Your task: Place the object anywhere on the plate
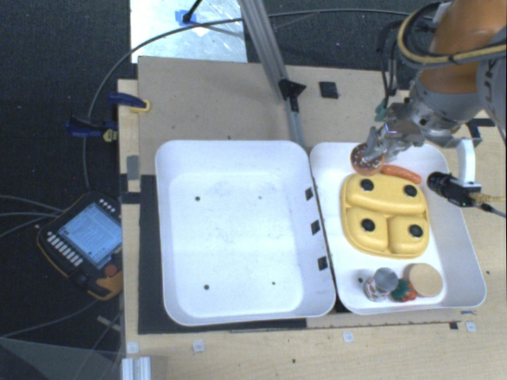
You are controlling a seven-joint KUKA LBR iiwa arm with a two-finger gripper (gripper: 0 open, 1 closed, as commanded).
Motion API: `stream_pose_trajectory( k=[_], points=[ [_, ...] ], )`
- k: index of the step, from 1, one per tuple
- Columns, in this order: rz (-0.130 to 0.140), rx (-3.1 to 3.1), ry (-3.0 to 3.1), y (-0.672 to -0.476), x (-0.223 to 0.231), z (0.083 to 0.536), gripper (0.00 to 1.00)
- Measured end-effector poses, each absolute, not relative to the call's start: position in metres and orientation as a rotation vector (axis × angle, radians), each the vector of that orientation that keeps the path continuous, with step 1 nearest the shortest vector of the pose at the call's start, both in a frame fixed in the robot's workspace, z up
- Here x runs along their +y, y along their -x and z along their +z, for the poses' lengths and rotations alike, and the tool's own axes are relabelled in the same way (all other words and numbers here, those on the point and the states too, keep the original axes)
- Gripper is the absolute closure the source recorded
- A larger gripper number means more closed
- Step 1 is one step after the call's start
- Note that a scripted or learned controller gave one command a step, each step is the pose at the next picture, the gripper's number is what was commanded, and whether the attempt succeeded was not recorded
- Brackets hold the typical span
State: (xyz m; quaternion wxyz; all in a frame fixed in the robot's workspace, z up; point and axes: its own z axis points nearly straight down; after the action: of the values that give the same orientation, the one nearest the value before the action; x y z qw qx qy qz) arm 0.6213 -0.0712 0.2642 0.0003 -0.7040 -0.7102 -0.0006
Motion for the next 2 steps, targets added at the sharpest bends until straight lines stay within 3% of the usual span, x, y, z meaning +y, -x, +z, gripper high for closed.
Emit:
stream_pose_trajectory(
  k=[2],
  points=[
    [-0.002, -2.230, 2.211, -0.601, 0.018, 0.253, 1.00]
  ],
)
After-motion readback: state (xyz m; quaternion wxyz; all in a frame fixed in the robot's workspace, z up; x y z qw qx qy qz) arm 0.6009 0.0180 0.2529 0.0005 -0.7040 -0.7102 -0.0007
